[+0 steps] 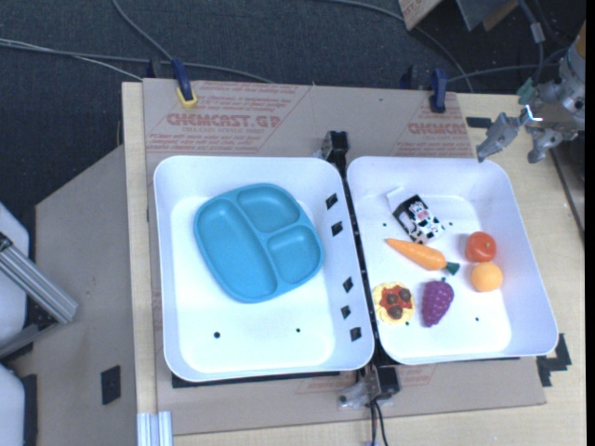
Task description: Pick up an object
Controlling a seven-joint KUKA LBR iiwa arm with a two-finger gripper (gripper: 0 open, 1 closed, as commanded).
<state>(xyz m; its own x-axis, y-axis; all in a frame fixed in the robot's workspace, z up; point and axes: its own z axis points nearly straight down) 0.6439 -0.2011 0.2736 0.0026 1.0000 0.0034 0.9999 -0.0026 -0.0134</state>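
Open floor on the left, a crowded middle on the right.

The left shallow white bin [177,249] has bare floor along its near side, its far part taken by a blue three-compartment plastic plate [258,241]. In the right shallow white bin [521,249], an orange toy carrot [416,254], purple toy grapes [437,301], a small toy pizza [394,302], a red toy tomato [481,246], an orange toy fruit [486,277] and a black-and-white toy cow [415,217] sit close together (narrow gaps between them); its far-right corner lies bare.

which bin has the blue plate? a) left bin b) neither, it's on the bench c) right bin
a: the blue plate lies in the left bin, while the right bin holds the carrot and other toy food.
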